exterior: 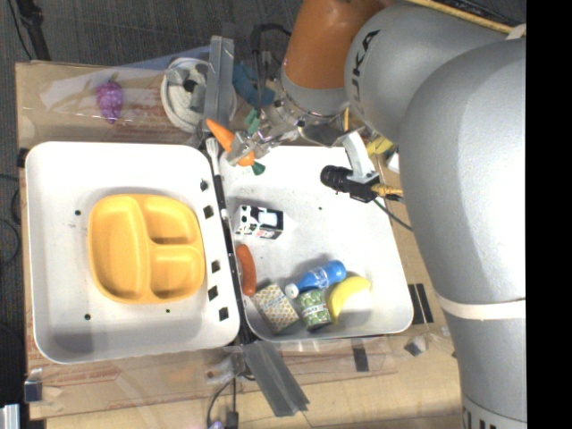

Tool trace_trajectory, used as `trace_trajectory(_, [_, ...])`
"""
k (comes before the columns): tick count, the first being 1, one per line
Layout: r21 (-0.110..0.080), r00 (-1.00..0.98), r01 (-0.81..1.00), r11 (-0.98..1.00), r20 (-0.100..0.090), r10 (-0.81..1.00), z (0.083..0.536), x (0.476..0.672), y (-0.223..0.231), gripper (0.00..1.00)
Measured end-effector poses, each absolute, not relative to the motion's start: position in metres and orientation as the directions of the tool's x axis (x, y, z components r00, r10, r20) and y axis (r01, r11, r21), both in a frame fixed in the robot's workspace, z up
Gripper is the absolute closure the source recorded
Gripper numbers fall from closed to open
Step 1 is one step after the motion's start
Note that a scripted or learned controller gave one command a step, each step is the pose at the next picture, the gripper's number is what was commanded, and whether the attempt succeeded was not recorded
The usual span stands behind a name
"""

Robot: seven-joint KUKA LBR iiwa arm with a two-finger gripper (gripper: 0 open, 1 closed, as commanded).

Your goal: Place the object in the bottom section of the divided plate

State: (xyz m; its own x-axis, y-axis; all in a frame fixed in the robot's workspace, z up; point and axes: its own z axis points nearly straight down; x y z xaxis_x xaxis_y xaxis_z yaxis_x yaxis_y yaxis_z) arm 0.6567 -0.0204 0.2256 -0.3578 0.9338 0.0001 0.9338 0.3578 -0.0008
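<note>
A yellow divided plate (143, 244) lies in the left white bin (54, 329), with one long section on its left and two smaller ones on its right. My gripper (245, 150) hangs over the top left corner of the right bin (393, 315), close to the wall between the bins. An orange carrot-like piece (219, 134) with a green bit (258, 167) sits right at the gripper. Whether it is held I cannot make out. The plate holds nothing.
The right bin holds a white and black toy car (259, 222), a red-orange sausage shape (246, 272), a patterned box (277, 307), a blue bottle (322, 276), a green can (314, 310) and a yellow banana (349, 294). Purple grapes (109, 99) lie behind the bins.
</note>
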Motion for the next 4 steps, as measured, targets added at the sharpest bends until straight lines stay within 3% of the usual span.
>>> trace_trajectory(1, [-0.002,-0.272,0.962,0.272,0.0,0.962,0.215,0.654,0.076,1.0])
trace_trajectory(2, [-0.002,-0.272,0.962,0.272,0.0,0.962,0.215,0.654,0.075,0.0])
trace_trajectory(3, [-0.001,-0.258,0.966,0.258,-0.001,0.966,0.302,0.656,0.079,0.0])
trace_trajectory(4, [-0.001,-0.258,0.966,0.258,0.0,0.966,0.302,0.656,0.08,0.0])
